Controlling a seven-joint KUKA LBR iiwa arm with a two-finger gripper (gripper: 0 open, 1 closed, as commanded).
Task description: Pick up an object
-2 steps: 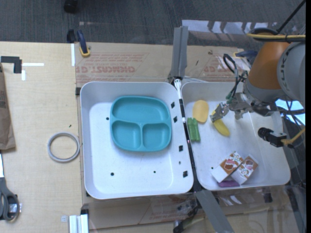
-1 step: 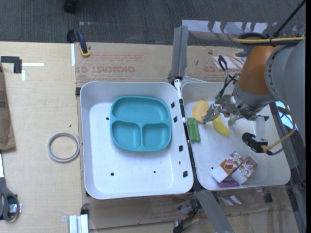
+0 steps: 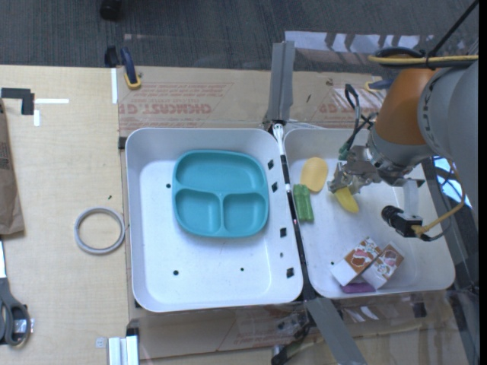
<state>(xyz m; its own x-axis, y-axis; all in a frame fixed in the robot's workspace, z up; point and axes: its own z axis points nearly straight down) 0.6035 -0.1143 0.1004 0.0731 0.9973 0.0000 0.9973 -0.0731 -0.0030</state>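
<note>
In the right bin, my gripper hangs low over a small yellow piece that lies right at its tip; whether the piece is held or just resting on the bin floor is unclear. Left of it sit a pale yellow rounded object and a green stick-shaped object near the bin's left wall. A small printed carton with a purple edge lies at the front of this bin. The grey arm with its orange band comes in from the upper right.
The left bin holds a teal divided plate. A grey divider post stands between the bins at the back. On the bench to the left lies a grey ring. Black cables hang from the arm over the right bin.
</note>
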